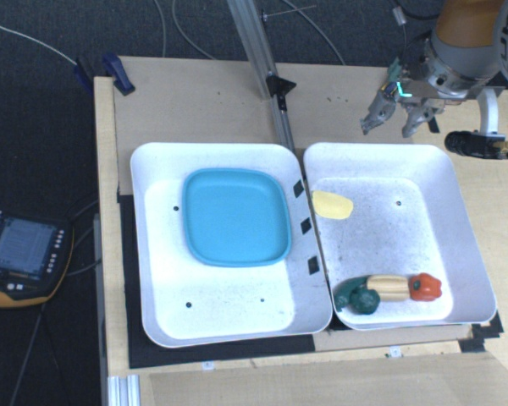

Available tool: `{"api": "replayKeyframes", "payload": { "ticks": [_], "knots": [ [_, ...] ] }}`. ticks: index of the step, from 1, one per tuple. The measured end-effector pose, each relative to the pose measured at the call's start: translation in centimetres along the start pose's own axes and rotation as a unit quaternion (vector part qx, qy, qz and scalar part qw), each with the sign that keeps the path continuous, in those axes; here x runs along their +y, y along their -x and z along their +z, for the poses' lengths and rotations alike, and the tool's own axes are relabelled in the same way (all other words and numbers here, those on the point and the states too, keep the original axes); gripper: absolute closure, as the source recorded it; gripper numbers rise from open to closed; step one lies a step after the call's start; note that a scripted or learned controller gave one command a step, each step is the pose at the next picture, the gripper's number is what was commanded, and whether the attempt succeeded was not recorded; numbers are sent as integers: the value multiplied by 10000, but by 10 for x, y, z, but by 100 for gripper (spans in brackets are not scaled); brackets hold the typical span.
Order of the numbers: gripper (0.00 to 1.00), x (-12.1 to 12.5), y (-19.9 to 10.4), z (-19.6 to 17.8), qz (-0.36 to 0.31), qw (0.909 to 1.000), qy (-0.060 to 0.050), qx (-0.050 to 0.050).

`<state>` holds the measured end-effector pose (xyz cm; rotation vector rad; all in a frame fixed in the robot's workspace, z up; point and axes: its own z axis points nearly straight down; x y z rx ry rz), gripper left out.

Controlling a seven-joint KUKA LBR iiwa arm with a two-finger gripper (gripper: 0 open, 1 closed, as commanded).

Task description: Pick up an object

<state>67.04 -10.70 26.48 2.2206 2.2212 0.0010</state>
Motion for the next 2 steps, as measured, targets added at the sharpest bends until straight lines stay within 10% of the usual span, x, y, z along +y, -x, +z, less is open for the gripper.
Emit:
{"api": "replayKeyframes", "payload": {
  "ticks": [2],
  "knots": [
    [0, 3, -2, 62, -1, 10000, -28, 3]
  ]
}}
